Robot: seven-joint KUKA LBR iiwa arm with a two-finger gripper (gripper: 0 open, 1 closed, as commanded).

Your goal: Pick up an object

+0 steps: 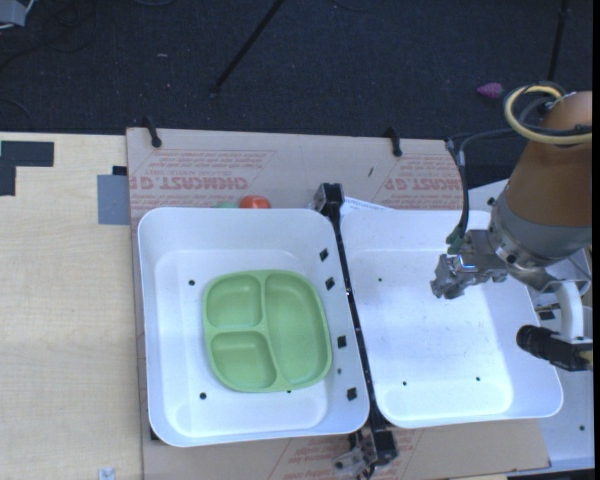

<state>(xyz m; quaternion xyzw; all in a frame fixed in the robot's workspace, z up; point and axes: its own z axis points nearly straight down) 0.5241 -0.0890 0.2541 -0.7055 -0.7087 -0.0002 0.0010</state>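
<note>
So the arm is parked over the right bin (pixel 450 408), with the gripper (pixel 452 278) hanging above that bin's upper-middle floor. At this size and angle it's honestly impossible to tell how the jaws are set, wide or closed, and nothing can be made out between them.

The only obvious thing to grab is the green divided plate (pixel 267 330), and that sits flat in the middle of the left bin (pixel 165 268), well apart from the gripper, across the black divider (pixel 345 298). There's also a small orange-red object (pixel 254 203) peeking out just behind the left bin's back rim, outside it on the surface.

Looks like the reach stage, no grasp yet. The next move probably calls for swinging left over the divider, then coming down on the plate's rim or one of its ridges, since a flat plate gives the jaws little to bite on.
</note>
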